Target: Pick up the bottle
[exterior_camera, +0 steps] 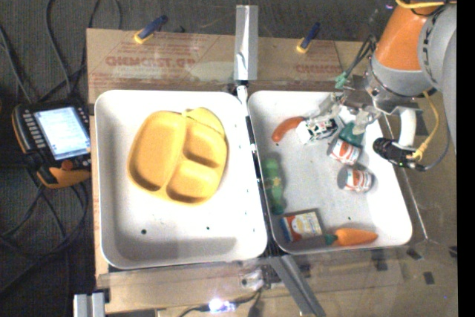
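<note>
A small green bottle [273, 183] lies along the left wall of the right bin [401, 198]. My gripper [322, 127] hangs low over the upper middle of that bin, well to the right of and above the bottle. It sits between an orange-red carrot-shaped piece [285, 129] and a teal object [350, 133]. I see nothing held in it. The arm's orange band [404, 41] is over the bin's upper right corner.
Two red-and-white cans [345, 151] [358, 179] lie just below the gripper. A small box [300, 225] and an orange carrot [353, 237] rest near the front edge. A yellow divided tray [179, 156] lies in the left bin [119, 234].
</note>
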